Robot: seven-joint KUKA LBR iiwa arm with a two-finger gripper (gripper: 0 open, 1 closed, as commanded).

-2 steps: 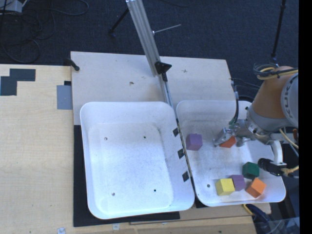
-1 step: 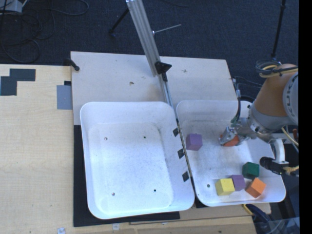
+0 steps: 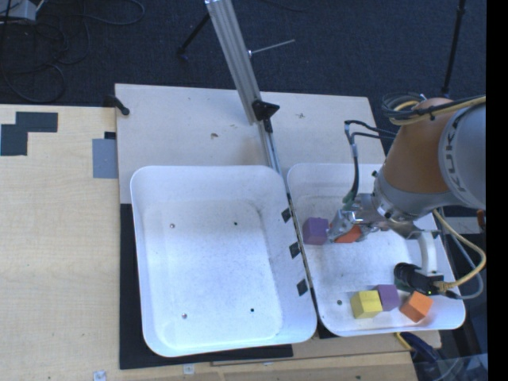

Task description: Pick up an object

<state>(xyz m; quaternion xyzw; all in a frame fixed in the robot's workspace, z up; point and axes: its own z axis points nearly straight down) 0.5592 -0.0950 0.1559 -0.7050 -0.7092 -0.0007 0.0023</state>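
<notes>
My gripper (image 3: 348,224) is low in the right bin (image 3: 333,182), near its left wall. A small red-orange object (image 3: 347,236) lies right under it, partly hidden by the gripper. A purple block (image 3: 316,230) sits just left of the gripper, close to it. Along the bin's front edge rest a yellow cube (image 3: 366,303), a smaller purple cube (image 3: 388,295) and an orange cube (image 3: 415,306), side by side.
The left bin (image 3: 151,213) adjoins the right one, with black clips along the shared rim. A slanted aluminium post (image 3: 238,62) rises behind the bins. Cables and a black connector (image 3: 413,277) hang from the arm over the right bin's right side.
</notes>
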